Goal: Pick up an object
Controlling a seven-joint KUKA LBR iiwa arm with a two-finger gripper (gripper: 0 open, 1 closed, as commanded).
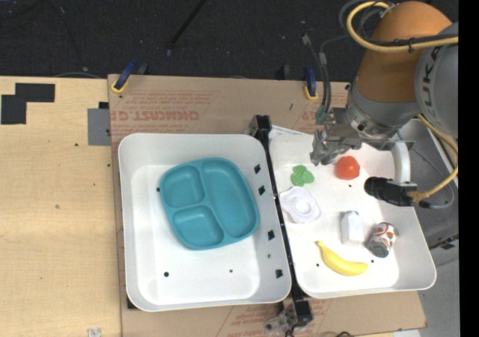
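My gripper hangs over the back of the right bin, its tips pointing down. A red round object lies just to its right and a green leafy piece just to its lower left. Further forward in that bin lie a white lumpy item, a small white upright block, a yellow banana and a small can with red and grey markings. Nothing shows between the fingers.
The left bin holds a teal divided plate. A black divider bar runs between the two bins. Cardboard lies under both, with clamps at the back edge.
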